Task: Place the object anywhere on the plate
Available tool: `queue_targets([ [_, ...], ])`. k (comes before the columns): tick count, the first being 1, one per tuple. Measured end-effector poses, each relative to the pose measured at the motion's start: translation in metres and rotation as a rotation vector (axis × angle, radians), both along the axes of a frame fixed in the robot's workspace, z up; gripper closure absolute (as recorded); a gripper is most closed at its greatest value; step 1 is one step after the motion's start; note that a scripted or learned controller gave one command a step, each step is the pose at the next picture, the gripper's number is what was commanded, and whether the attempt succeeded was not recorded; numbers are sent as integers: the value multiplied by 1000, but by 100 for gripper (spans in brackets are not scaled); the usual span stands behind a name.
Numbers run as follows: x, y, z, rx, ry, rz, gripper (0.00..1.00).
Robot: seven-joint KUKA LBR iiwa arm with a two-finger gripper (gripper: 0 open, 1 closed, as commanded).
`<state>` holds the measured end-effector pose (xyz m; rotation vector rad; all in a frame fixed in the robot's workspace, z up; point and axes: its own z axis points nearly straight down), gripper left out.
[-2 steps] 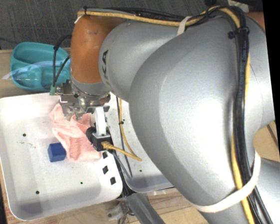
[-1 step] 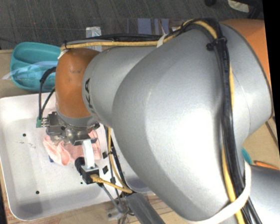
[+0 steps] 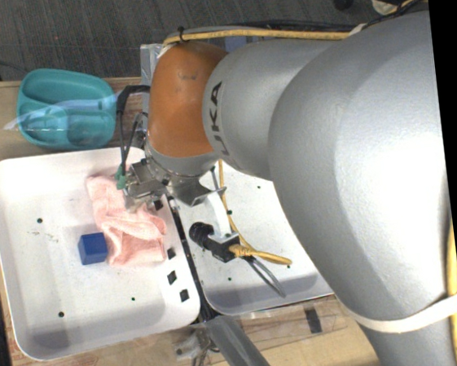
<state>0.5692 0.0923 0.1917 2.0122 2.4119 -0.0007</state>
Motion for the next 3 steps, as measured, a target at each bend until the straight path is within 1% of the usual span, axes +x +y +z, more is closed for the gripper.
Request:
queue_targets([
  [1, 18, 68, -67, 0, 1, -47, 100],
  [2, 20, -25, 2, 0, 3, -42, 100],
  [3, 56, -83, -1, 1, 4, -53, 100],
])
